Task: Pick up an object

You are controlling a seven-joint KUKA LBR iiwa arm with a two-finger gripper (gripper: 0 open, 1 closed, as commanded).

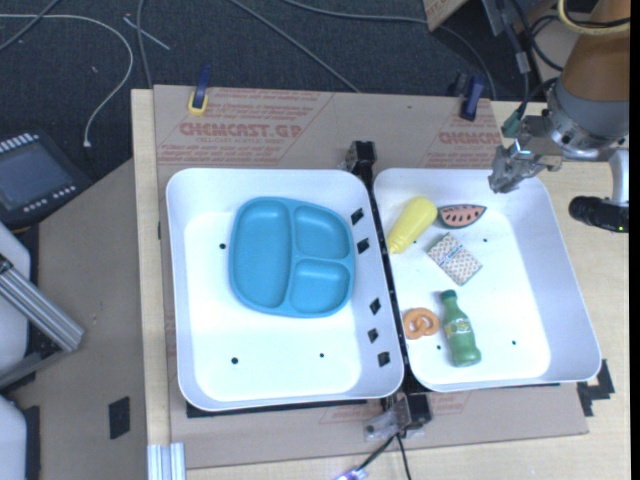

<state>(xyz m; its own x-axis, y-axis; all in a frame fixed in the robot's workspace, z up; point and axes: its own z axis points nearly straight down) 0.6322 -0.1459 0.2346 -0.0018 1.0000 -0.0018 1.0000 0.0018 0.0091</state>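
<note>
The right bin (540,298) holds a yellow bottle-like toy (411,223), a watermelon slice (462,214), a small patterned packet (455,258), a green bottle (459,329) and an orange pretzel-like ring (420,322). My gripper (506,176) hangs over the bin's far right corner, up and to the right of the watermelon slice, apart from every object. Nothing shows between its fingers.
The left bin (200,318) carries a blue divided plate (292,256). A black divider with clips runs between the bins (372,268). Blue clamps (201,96) (471,96) sit on the board's far edge. Cables lie on the floor behind.
</note>
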